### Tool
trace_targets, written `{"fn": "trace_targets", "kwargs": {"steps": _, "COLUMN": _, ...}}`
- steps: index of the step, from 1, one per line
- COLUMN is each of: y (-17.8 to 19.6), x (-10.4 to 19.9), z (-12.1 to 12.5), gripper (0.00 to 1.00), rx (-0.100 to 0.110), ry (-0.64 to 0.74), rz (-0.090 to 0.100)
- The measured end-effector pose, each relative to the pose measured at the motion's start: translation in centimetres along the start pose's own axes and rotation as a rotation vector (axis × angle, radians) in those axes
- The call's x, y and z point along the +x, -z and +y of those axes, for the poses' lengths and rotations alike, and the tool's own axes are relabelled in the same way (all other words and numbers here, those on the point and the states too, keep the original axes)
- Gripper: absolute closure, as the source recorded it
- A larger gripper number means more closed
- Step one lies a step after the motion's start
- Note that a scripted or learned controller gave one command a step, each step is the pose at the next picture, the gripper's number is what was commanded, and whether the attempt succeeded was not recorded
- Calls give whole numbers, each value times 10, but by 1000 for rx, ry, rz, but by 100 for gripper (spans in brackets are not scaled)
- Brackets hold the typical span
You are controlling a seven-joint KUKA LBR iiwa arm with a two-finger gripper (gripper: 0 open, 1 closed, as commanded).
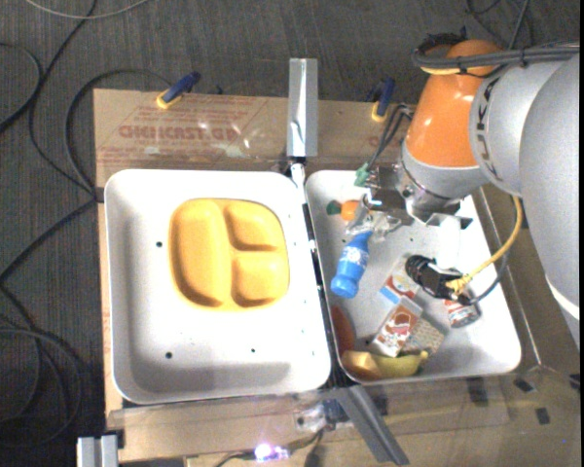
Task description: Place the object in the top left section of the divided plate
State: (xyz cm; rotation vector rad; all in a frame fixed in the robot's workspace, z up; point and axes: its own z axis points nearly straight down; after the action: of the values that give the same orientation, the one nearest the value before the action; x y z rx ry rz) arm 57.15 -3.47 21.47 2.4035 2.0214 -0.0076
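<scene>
A yellow divided plate [202, 253] lies in the left white bin [141, 309], with one long section on its left and two smaller ones on its right; nothing rests on it. My gripper [373, 214] hangs over the far left part of the right bin [492, 343]. Directly below it lies a blue bottle [349, 269], its upper end reaching up to the gripper. A small orange object [348, 208] sits just left of the gripper.
The right bin's near end holds a banana [394, 364], a red-and-white packet [399, 327], a dark red object [342, 327] by the left wall and a small can [459, 312]. A metal divider post [302, 105] stands behind the bins.
</scene>
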Motion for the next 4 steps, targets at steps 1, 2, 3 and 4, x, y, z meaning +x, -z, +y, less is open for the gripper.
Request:
{"fn": "trace_targets", "kwargs": {"steps": 1, "y": 75, "x": 67, "z": 8, "gripper": 100, "rx": 0, "ry": 125, "rz": 2}}
{"fn": "trace_targets", "kwargs": {"steps": 2, "y": 80, "x": 96, "z": 63, "gripper": 100, "rx": -1, "ry": 186, "rz": -1}}
{"fn": "trace_targets", "kwargs": {"steps": 3, "y": 80, "x": 97, "z": 63, "gripper": 0, "rx": -1, "ry": 186, "rz": -1}}
{"fn": "trace_targets", "kwargs": {"steps": 4, "y": 10, "x": 43, "z": 32, "gripper": 0, "rx": 0, "ry": 334, "rz": 1}}
